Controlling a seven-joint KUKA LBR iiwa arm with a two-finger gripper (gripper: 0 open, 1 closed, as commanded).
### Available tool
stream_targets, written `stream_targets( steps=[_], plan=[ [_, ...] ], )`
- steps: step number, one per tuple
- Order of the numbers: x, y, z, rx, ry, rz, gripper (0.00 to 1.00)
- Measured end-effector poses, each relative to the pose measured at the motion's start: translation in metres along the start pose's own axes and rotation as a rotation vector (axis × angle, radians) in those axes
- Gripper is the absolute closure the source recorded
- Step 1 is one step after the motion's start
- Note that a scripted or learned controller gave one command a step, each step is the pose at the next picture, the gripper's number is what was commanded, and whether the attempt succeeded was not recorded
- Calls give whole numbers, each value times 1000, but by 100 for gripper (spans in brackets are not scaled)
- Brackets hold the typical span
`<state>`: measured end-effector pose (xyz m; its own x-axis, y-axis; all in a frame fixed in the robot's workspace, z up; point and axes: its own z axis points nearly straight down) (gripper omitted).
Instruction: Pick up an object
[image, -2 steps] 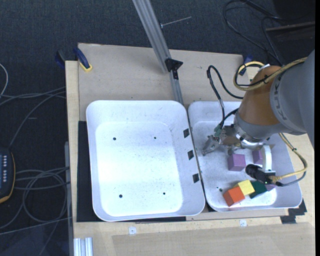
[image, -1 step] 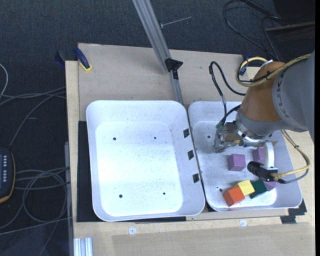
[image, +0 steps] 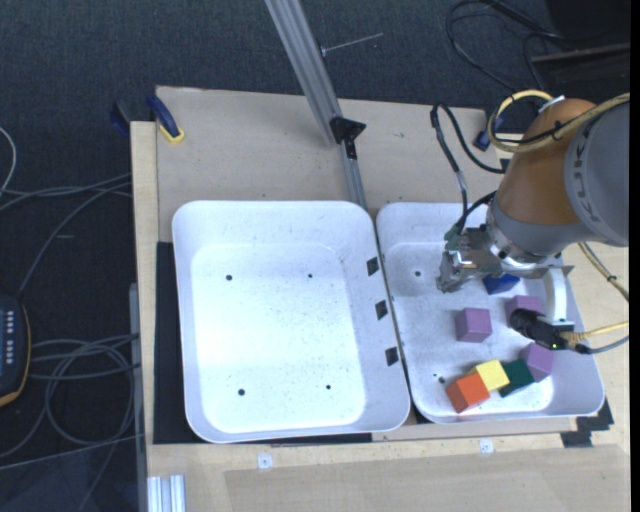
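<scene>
Camera view. Two shallow white plastic bins side by side on a pale wooden bench (image: 250, 120). Left bin (image: 200, 230) shows only small dark specks on its floor. Right bin (image: 400, 240) carries the loose pieces.

Objects, all in the right bin: a purple cube (image: 473, 323) near the middle of the floor, sitting flat, faces matte. A row along the near edge toward the near-right corner: orange block (image: 464, 391), yellow block (image: 491, 375), green block (image: 517, 374), touching one another. A small purple block (image: 540, 361) just beside the green one. A blue piece (image: 498, 284) and a pinkish-purple piece (image: 527, 305) lie partly under the arm; shapes hard to make out.

Grey arm with orange band (image: 545, 170) reaches in over the far-right part of the right bin. Metallic two-finger gripper (image: 458, 270) points down above bare bin floor, toward the far edge from the purple cube, apart from it. Nothing visible between its tips. Cannot tell how wide it stands; detail too small and blurred.

A grey metal strut (image: 320, 90) crosses the bench's far edge at a slant.
</scene>
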<state>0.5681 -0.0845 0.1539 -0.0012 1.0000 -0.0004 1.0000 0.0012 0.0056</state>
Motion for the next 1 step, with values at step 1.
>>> stream_targets(
  steps=[1],
  plan=[
    [-9,3,-60,-3,-1,1,100]
  ],
)
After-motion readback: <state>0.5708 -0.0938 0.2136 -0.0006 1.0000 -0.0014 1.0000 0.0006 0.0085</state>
